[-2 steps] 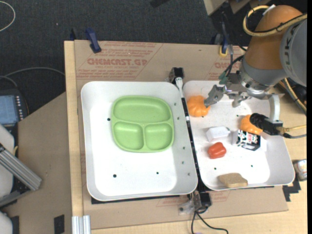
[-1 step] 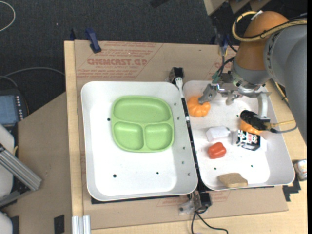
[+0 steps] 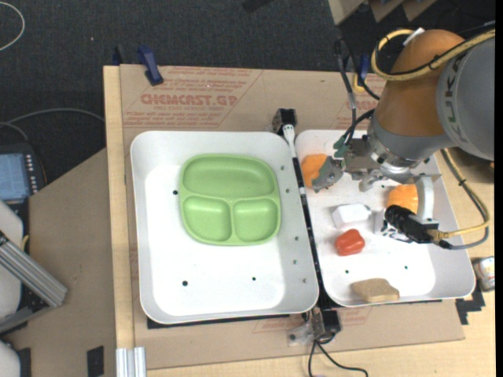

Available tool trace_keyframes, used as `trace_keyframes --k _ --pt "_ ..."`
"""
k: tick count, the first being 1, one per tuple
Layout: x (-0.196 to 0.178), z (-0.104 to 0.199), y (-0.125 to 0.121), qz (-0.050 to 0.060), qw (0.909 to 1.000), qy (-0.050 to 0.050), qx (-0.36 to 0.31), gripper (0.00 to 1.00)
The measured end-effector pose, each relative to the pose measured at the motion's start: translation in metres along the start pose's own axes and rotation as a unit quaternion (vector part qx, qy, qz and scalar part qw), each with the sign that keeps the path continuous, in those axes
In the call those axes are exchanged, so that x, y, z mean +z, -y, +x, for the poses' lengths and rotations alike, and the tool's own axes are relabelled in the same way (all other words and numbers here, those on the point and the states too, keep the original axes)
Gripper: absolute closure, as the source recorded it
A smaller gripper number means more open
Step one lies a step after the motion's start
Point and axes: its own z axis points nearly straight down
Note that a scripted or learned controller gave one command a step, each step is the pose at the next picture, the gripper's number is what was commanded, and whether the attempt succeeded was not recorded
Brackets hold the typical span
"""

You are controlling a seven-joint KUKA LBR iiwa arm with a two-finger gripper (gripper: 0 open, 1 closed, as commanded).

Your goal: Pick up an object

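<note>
Below, two shallow white bins are seen side by side on a brown cardboard-covered bench [image 3: 204, 93]. The right bin [image 3: 440, 277] is taken as the landmark. Just to its left, touching along the shared edge, the left bin [image 3: 157, 273] is placed, and a light green divided plate [image 3: 230, 199] with three compartments is laid in its upper middle part.

Over the upper part of the right bin the grey arm with its orange band [image 3: 416, 69] is extended from the right, and the gripper [image 3: 346, 167] is held low above the bin's upper left area. Whether the gripper is open or closed cannot be told, as its tip is hidden among dark metal parts and cables, and nothing can be seen held by it.

Several loose objects are scattered in the right bin. An orange round object [image 3: 313, 166] is found at the bin's upper left corner, just beside the gripper and partly covered by it. A second orange object [image 3: 403, 197] is seen at the bin's right side, partly behind the arm's wrist hardware. A small white block [image 3: 350, 214] is placed near the bin's centre, and a red object [image 3: 350, 243] is set just below it, close but apart. A tan, bread-like piece [image 3: 375, 290] is laid near the bin's lower edge, well apart from the gripper
</note>
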Motion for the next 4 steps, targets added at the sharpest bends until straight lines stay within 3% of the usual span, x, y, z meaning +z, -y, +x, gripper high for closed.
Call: trace_keyframes --k 1,2,3,4 --pt "0.083 -0.059 -0.05 -0.001 1.0 0.003 0.004 0.0" --pt "0.104 -0.084 -0.098 -0.004 1.0 0.003 0.002 0.0" --pt "0.09 -0.083 -0.098 -0.005 1.0 0.003 0.001 1.0" --pt "0.099 -0.058 -0.016 -0.005 1.0 0.003 0.003 1.0"
